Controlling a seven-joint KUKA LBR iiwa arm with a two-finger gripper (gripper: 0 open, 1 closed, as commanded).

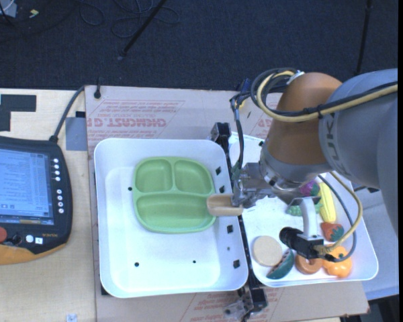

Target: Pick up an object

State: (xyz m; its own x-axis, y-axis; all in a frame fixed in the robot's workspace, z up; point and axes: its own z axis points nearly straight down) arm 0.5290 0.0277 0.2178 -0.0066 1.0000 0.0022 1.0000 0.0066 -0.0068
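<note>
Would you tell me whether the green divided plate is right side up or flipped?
Right side up: the green divided plate shows its three hollow compartments, lying flat in the left bin.

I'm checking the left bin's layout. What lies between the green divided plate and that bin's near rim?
Bare white bin floor, with a few small dark specks, separates the green divided plate from the near rim in the camera view.

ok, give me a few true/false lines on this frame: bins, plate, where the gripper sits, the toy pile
1. The green divided plate lies in the left bin. True.
2. The gripper is over the far left edge of the left bin. False: it is at the divide between the two bins, beside the plate's right edge.
3. A tan block sits at the plate's right edge by the gripper. True.
4. The toy food pile is in the left bin. False: it lies in the right bin.
5. A pendant with a lit screen rests left of the bins. True.
</note>
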